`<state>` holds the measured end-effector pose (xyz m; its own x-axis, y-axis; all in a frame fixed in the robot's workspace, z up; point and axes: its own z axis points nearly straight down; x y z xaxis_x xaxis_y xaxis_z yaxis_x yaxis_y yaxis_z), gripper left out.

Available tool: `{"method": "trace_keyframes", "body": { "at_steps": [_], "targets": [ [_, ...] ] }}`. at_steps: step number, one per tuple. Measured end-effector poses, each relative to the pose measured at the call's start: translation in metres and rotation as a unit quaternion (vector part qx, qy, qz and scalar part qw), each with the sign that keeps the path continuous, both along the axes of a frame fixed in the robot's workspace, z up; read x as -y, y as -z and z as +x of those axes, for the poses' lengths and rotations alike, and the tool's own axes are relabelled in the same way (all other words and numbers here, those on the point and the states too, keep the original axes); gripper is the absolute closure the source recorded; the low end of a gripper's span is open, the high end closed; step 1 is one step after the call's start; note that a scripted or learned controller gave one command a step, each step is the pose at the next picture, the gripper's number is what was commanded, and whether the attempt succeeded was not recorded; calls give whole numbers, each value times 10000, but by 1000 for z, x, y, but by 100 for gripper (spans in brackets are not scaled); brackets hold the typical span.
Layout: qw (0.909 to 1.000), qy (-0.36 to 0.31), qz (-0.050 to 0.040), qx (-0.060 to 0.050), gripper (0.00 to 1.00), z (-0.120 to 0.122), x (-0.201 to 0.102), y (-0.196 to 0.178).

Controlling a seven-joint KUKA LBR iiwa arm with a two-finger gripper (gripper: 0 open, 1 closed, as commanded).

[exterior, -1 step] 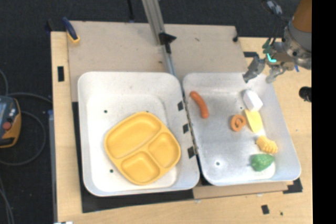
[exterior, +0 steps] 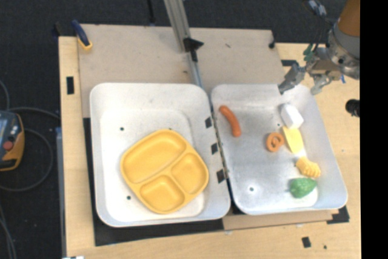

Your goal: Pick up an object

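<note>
The right bin (exterior: 254,194) holds several small items: an orange sausage (exterior: 230,121), an orange pretzel (exterior: 274,142), a white block (exterior: 291,114), a yellow block (exterior: 293,139), a ridged yellow piece (exterior: 308,167) and a green lump (exterior: 302,187). My gripper (exterior: 304,81) hangs over the bin's back right rim, just behind the white block. Its two fingers are spread open and nothing sits between them.
The left bin (exterior: 109,106) carries a yellow divided plate (exterior: 165,170). A metal post (exterior: 174,3) rises from the bench behind the two bins. The arm's orange band (exterior: 349,9) is at the far right.
</note>
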<state>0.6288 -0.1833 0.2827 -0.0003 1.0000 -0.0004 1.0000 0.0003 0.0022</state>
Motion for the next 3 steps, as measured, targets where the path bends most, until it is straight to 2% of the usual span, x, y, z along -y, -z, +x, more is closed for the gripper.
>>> {"method": "trace_keyframes", "body": {
  "at_steps": [1, 2, 3],
  "targets": [
    [10000, -15, -4, -24, 0, 5, -7, 55],
    [10000, -1, -9, -15, 0, 11, -2, 100],
    [10000, -11, -6, -25, 0, 16, -1, 161]
  ]
}}
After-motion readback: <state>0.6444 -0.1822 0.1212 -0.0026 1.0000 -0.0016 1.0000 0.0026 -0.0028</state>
